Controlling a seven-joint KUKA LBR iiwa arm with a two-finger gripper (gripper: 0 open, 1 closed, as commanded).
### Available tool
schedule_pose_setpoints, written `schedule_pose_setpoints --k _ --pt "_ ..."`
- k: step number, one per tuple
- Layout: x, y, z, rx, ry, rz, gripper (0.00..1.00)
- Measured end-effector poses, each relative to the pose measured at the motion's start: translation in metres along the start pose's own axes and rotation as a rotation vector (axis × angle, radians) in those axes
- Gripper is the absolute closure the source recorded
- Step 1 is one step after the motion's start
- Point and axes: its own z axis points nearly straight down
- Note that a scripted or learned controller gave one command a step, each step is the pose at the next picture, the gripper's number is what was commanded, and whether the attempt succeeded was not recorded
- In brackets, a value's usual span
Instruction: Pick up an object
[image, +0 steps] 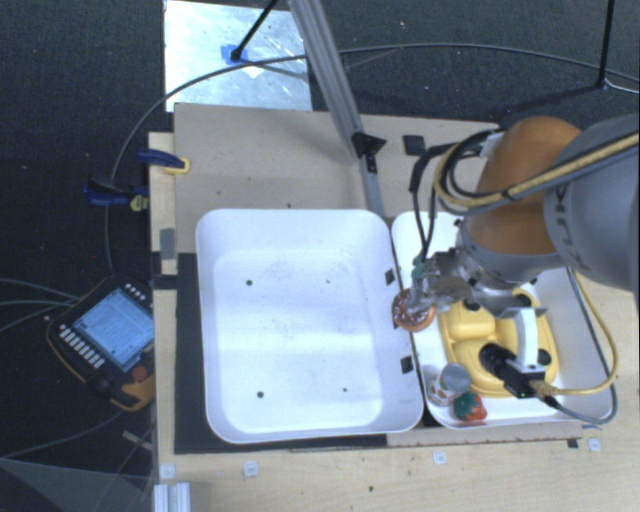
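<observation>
My gripper (420, 296) hangs over the left edge of the right bin (402, 232), close to the wall it shares with the left bin. Right at its tip is a small round brown-orange object (412, 317); whether it is held or just lies beneath is not visible. A large yellow object (472, 340) lies in the right bin just right of the gripper. Near the bin's front edge sit a small grey cup-like piece (453, 378) and a red-and-green object (467, 405). The arm hides much of the right bin.
The left bin (230, 400) is a wide white tray beside the gripper. A metal pole (340, 90) slants down to the bench behind the bins. A handheld control pendant (108, 335) lies off the bench at the left.
</observation>
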Motion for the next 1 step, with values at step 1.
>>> schedule_pose_setpoints --k 1 --pt "0.0628 -0.0039 -0.0008 0.001 0.0 0.0 1.0"
